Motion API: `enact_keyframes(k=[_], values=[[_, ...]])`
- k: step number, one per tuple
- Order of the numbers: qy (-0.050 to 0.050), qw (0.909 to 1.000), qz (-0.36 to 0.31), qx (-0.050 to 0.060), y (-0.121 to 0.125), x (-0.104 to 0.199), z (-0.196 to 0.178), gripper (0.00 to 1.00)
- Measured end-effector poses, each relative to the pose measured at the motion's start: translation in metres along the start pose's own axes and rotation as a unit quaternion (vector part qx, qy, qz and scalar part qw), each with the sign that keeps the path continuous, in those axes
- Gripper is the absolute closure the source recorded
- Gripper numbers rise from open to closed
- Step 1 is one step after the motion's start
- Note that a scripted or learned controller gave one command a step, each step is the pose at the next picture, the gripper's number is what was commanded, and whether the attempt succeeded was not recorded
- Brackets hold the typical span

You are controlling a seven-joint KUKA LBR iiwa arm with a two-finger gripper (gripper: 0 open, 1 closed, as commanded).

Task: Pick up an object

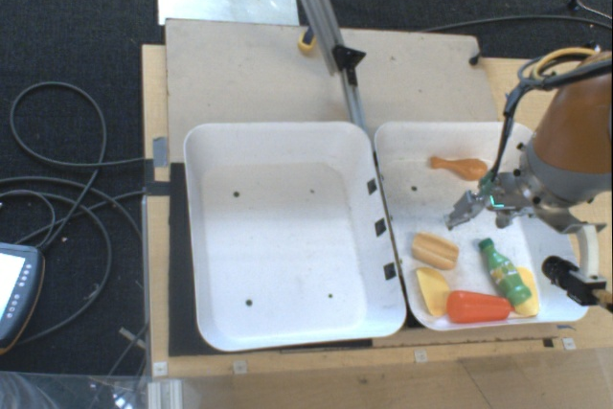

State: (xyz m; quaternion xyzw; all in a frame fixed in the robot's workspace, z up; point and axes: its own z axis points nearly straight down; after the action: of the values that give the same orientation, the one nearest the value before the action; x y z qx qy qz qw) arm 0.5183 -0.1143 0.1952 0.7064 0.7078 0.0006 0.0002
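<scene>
Gripper (pixel 466 211) over right bin (pixel 402 144) centre, fingers parted, empty | bread roll (pixel 436 251) just below | risk: green bottle (pixel 504 272) crowds front-right corner, fingers may clip it

Green bottle (pixel 504 273), red pepper (pixel 478 306), tan bun (pixel 436 252) (bins (pixel 287 148) white)

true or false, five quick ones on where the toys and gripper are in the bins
1. All the toys lie in the right bin. True.
2. The green bottle lies in the left bin. False: it lies in the right bin, near its front right corner.
3. The gripper is over the right bin. True.
4. The gripper holds the drumstick. False: the drumstick lies apart, behind it.
5. The red pepper is the toy nearest the back wall. False: it lies at the front; the drumstick is nearest the back.
</scene>
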Motion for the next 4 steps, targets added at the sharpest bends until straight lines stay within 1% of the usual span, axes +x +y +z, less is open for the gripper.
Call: enact_keyframes(k=[1,2,3,4], values=[[0.000,1.0000,0.001,0.002,0.010,0.003,0.050,0.00],[0.001,1.0000,0.001,0.000,0.011,0.004,0.100,0.00],[0.000,1.0000,0.001,-0.002,0.012,0.003,0.087,1.00],[-0.001,1.0000,-0.002,-0.002,0.016,0.004,0.044,1.00]])
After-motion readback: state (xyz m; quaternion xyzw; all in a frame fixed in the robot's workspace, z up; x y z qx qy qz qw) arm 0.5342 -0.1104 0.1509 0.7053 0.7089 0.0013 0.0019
